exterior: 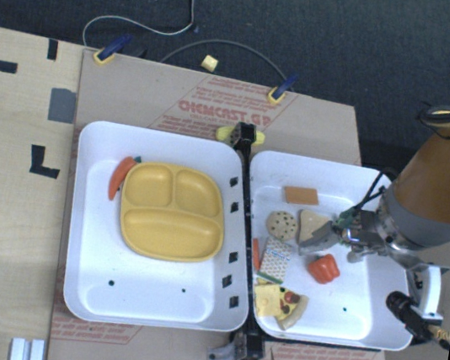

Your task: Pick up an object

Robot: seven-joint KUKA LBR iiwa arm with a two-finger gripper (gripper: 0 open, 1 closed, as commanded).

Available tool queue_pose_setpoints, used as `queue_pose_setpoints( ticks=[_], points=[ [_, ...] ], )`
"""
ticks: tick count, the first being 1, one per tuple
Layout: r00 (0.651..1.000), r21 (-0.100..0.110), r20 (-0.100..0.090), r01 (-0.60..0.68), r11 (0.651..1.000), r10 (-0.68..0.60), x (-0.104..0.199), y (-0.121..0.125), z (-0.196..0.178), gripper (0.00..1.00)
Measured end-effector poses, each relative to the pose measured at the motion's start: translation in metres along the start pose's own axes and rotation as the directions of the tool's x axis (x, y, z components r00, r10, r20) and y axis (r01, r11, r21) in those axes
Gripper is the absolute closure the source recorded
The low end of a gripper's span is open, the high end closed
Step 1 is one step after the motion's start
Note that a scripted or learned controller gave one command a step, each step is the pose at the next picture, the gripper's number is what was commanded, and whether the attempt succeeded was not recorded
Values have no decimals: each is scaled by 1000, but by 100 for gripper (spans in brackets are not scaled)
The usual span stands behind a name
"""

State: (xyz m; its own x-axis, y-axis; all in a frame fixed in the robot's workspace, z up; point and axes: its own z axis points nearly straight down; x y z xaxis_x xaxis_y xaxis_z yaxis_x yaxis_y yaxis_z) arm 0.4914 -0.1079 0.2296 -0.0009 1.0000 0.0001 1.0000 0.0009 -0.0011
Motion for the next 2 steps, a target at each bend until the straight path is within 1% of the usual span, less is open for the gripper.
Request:
queue_pose_setpoints(
  ticks=[1, 2],
  points=[
    [1000, 3, 2, -3, 1000, 3, -52, 52, 67, 0],
    [1000, -2, 0, -4, 1000, 4, -74, 25, 147, 0]
  ],
)
